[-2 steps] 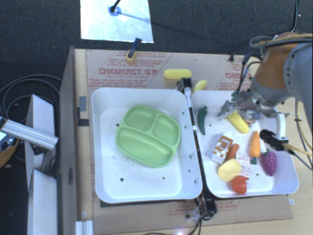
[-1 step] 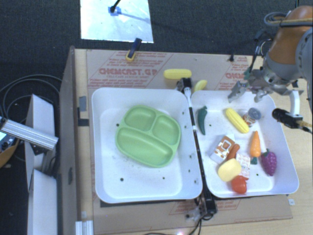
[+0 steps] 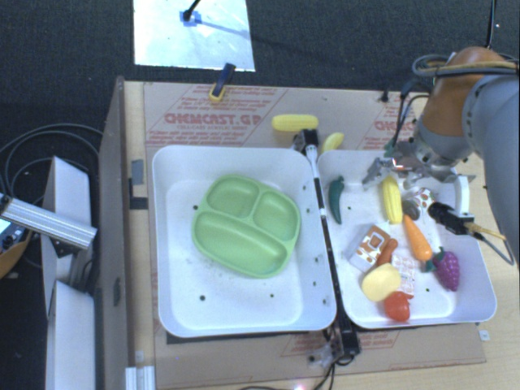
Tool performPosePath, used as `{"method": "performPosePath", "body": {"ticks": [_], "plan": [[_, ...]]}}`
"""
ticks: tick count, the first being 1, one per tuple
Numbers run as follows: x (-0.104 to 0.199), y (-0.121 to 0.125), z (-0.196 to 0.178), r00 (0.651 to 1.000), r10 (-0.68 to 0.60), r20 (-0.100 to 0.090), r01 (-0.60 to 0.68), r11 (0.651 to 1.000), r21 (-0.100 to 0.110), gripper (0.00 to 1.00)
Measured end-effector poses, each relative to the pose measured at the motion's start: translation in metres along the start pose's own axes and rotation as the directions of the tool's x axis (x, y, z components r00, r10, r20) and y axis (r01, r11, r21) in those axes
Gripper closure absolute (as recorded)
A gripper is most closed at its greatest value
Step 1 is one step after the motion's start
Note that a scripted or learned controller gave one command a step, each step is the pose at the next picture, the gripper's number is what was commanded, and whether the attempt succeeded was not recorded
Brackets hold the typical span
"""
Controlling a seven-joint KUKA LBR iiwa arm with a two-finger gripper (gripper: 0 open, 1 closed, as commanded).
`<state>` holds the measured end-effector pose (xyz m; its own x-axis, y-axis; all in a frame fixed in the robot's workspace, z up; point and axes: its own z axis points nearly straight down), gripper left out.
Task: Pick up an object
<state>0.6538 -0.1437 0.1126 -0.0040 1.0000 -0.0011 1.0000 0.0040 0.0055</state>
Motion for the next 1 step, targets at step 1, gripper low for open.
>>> {"method": "performPosePath", "body": {"ticks": [1], "plan": [[0.0, 0.0008, -0.0089, 1.0, -0.004, 0.001, 0.004, 1.0, -0.002, 1.0]]}}
